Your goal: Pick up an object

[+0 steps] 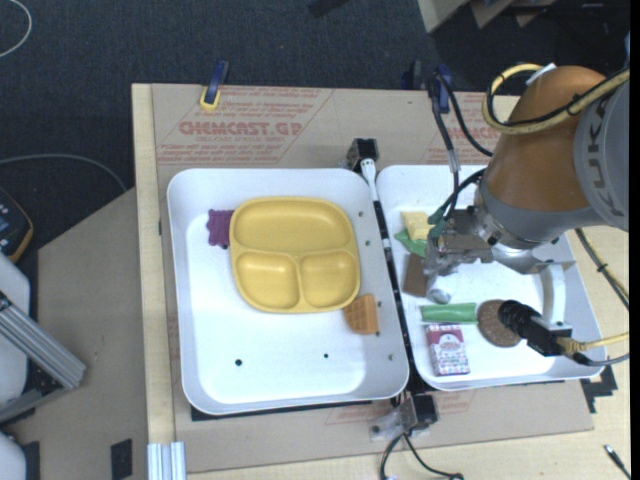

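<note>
Looking down from the fixed camera, we judged that the small items, among them a red packet point(448, 349), a green bar point(447, 312), a brown disc point(491, 322) and a pale yellow block point(415, 224), lay loose in the right bin point(560, 368) as candidates for picking. The left bin point(200, 298) held a yellow divided tray point(295, 252). The gripper point(437, 271) hung low among the items in the right bin, and we could not tell its opening or whether it held anything.
</note>
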Available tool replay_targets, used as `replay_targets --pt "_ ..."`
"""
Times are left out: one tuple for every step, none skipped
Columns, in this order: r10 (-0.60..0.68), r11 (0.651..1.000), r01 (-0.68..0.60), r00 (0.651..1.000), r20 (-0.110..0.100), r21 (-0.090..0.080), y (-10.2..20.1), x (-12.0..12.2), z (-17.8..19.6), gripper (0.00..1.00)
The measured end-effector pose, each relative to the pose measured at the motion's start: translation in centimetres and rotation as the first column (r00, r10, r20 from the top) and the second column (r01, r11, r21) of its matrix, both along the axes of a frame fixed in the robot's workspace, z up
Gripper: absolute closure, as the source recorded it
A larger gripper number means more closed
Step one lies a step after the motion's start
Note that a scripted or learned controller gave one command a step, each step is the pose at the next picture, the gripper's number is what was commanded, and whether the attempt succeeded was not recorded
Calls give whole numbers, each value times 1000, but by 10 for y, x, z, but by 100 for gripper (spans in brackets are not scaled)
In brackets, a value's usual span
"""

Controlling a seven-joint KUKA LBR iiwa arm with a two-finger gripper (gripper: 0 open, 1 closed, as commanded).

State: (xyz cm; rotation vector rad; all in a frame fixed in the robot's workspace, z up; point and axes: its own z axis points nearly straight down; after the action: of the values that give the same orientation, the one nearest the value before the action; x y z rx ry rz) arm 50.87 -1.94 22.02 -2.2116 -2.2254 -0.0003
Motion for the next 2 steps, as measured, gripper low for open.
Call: replay_targets --pt "-2 1000 2 1000 -2 -1 49 -28 -4 100" --pt "-4 1000 4 1000 5 -3 66 -24 11 100"
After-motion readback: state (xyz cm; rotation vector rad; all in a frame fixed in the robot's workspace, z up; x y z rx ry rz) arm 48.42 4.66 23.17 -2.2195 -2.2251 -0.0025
